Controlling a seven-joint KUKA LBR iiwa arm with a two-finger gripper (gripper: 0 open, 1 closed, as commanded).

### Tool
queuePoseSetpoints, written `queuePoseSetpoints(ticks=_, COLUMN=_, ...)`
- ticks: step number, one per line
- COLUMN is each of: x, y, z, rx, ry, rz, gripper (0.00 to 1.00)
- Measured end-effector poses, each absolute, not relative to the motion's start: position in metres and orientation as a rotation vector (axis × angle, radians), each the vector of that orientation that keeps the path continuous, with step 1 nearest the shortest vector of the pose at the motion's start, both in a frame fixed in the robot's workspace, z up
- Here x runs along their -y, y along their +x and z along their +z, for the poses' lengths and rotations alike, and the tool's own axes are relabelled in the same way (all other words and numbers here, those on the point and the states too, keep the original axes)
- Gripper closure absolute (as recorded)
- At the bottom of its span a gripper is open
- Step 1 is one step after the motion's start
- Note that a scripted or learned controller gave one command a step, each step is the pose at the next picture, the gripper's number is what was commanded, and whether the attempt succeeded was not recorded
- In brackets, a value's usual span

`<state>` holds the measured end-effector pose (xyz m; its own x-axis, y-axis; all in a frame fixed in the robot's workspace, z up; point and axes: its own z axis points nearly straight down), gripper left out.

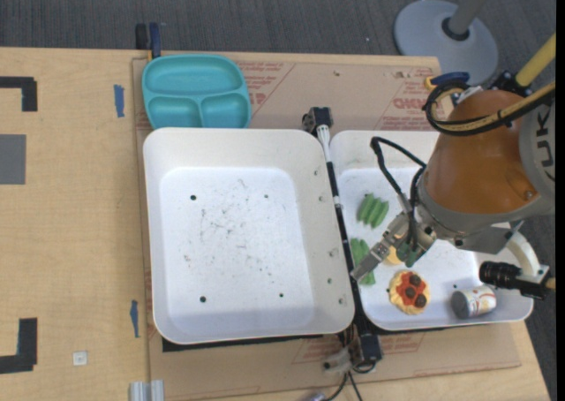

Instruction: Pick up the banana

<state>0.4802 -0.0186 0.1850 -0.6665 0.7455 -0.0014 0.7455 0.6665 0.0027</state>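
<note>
Right bin [441, 321], left side: gripper [369, 265] over green pod [358, 250].

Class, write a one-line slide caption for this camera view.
KUKA arm's gripper reaches low into the right bin among green toy vegetables, a small pizza and a can.

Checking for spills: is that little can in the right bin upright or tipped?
Tipped: the can lies on its side on the right bin's floor.

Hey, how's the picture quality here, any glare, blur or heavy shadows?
Camera view: even, soft lighting; the left bin shows mild brightness, no harsh glare; faint shadow under the arm in the right bin; gripper slightly soft, small items blurry.
</note>
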Motion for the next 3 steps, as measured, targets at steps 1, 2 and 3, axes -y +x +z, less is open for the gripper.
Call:
queuePoseSetpoints(ticks=1, x=-0.012, y=0.48, z=0.185, rx=-2.782, ry=1.455, rz=0.002, gripper=0.0)
queuePoseSetpoints(ticks=2, x=-0.096, y=0.479, z=0.16, rx=-2.753, ry=1.517, rz=0.0, gripper=0.0)
queuePoseSetpoints(ticks=3, x=-0.134, y=0.48, z=0.086, rx=-3.06, ry=0.712, rz=0.001, gripper=0.0)
